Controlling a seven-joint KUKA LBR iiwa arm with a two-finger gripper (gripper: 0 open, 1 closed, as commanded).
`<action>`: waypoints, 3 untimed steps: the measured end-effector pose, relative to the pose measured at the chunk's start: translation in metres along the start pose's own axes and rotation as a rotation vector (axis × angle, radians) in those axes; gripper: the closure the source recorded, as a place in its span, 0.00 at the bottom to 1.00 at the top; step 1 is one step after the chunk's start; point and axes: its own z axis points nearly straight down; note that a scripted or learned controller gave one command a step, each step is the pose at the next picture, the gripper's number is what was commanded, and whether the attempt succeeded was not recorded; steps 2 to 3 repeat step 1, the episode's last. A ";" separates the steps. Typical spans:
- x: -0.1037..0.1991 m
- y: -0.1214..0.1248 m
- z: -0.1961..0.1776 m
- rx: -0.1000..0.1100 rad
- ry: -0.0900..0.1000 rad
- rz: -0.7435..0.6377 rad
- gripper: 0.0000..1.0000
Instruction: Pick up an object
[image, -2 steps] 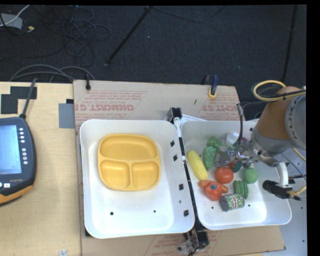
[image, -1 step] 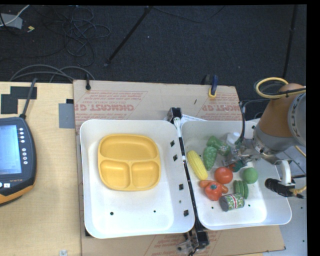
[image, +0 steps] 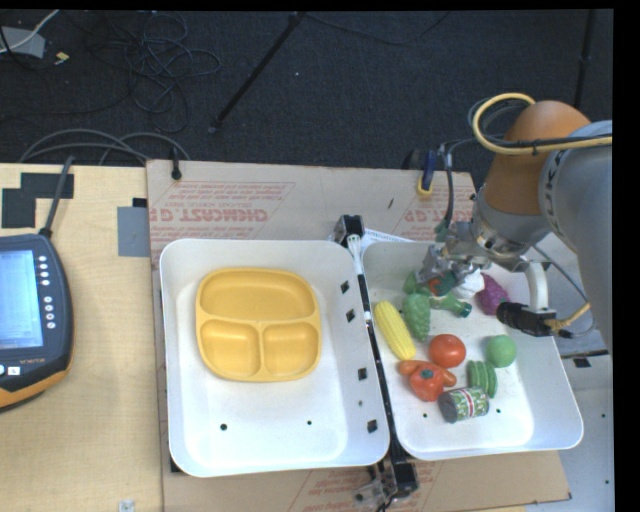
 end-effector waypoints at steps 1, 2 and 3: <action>0.065 -0.001 -0.098 0.000 0.000 0.000 1.00; 0.065 -0.001 -0.098 0.000 0.000 0.000 1.00; 0.065 -0.001 -0.098 0.000 0.000 0.000 1.00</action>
